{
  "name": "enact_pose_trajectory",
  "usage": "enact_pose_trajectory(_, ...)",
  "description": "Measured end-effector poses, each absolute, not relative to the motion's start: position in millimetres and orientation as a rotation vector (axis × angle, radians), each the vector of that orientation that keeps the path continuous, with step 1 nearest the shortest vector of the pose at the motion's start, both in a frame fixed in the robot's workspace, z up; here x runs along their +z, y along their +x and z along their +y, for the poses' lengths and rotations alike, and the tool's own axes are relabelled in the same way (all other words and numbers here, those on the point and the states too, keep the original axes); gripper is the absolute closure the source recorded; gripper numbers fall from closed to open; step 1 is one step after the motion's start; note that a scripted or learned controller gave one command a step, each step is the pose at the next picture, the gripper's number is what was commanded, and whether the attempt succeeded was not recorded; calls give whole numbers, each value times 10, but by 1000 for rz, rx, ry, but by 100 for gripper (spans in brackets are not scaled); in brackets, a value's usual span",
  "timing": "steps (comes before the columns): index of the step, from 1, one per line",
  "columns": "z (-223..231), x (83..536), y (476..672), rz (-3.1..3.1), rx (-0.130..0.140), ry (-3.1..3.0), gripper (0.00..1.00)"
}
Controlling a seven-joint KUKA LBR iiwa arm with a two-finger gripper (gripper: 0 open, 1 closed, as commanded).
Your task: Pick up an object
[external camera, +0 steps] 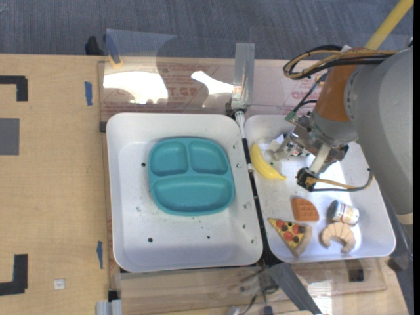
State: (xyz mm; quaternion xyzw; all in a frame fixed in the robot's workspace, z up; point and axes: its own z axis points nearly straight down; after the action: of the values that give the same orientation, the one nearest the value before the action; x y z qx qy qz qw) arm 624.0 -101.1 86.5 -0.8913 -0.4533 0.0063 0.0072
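In the right bin (377, 238) lie a yellow banana (264, 165) near the left wall, an orange waffle-like piece (304, 209), a pizza slice (293, 233), a small silver can (343, 212) and a croissant (339, 236). My gripper (283, 146) hangs over the bin's upper part, just right of the banana's top end. Nothing shows between its fingers. The grey arm with its orange band (335, 97) reaches in from the right and hides the bin's far right corner.
The left bin (121, 195) holds a teal divided plate (191, 174). A low divider (248, 176) separates the two bins. A clear plastic panel (170, 77) stands behind them. Cables (338, 184) loop off the wrist over the right bin.
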Motion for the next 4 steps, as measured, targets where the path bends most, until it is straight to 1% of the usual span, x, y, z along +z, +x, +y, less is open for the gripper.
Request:
enact_pose_trajectory(3, -1013, 864, 6251, -1419, 15, -2791, 0)
enact_pose_trajectory(4, -1014, 865, 6261, -1420, 9, -2794, 0)
